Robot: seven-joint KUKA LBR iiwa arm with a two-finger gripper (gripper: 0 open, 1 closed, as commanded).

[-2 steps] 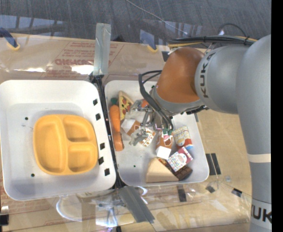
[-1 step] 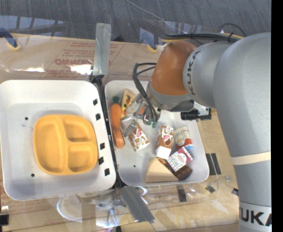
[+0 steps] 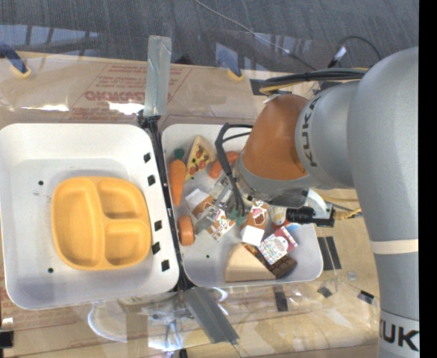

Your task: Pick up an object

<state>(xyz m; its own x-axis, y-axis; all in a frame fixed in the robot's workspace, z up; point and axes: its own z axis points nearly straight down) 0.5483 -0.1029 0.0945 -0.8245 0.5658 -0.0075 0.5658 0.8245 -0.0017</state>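
The gripper (image 3: pixel 226 200) is low in the right bin (image 3: pixel 308 263), under the arm's orange band (image 3: pixel 274 144), reaching among a clutter of toy food; its tips are lost against the small items around them, so I cannot tell how far apart they are or whether anything sits between them. Just beside the gripper, toward the divider between the bins, lies an orange hot dog (image 3: pixel 177 181), with a second shorter orange piece (image 3: pixel 186 230) near it. Above the gripper a pizza slice (image 3: pixel 198 155) leans near the bin's far wall. Below and to the arm side are a pale wedge (image 3: pixel 244 265), a dark brown bar (image 3: pixel 274 263) touching it, and a small red-and-white packet (image 3: pixel 278 243). Well apart, across the divider, the left bin (image 3: pixel 24 148) holds a yellow compartment tray (image 3: pixel 99 221) lying flat. Both bins rest on the surface (image 3: pixel 92 88), which is covered in brownish paper.
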